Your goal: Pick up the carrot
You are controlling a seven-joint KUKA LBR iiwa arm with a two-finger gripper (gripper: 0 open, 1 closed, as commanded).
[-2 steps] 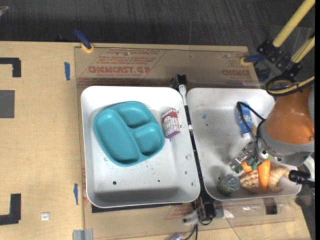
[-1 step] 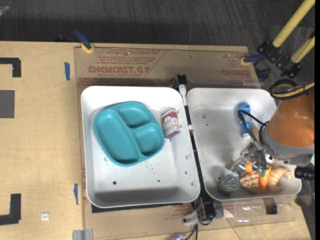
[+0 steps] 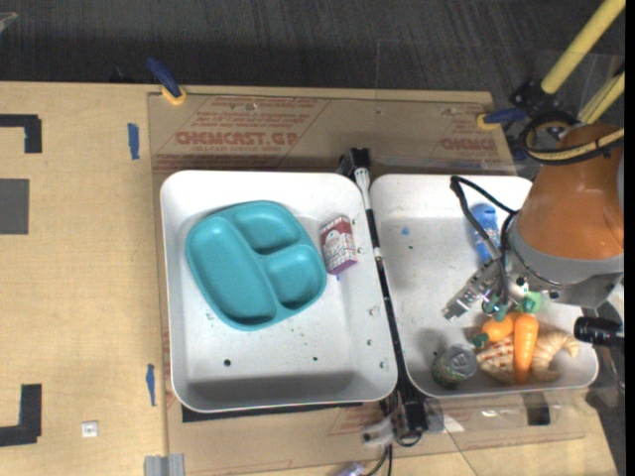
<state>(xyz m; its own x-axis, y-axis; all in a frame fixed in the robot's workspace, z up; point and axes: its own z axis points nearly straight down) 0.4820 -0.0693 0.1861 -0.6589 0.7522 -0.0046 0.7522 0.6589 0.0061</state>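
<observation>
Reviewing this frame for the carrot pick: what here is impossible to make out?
- Tool: a dark metal blur under the arm's wrist in the camera view; its state is unreadable.
- Carrot: whether the tool touches it is unclear.
- Pile beside the carrot: a shell-like item and a grey round thing, too small to identify.
- Right bin: its far right side is hidden by the arm.

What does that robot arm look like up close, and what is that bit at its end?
The arm is bulky and rounded, with a grey shell and a wide orange band above the wrist. A black cable loops beside it. At its end sits a small metallic gripper with blue parts.
</observation>
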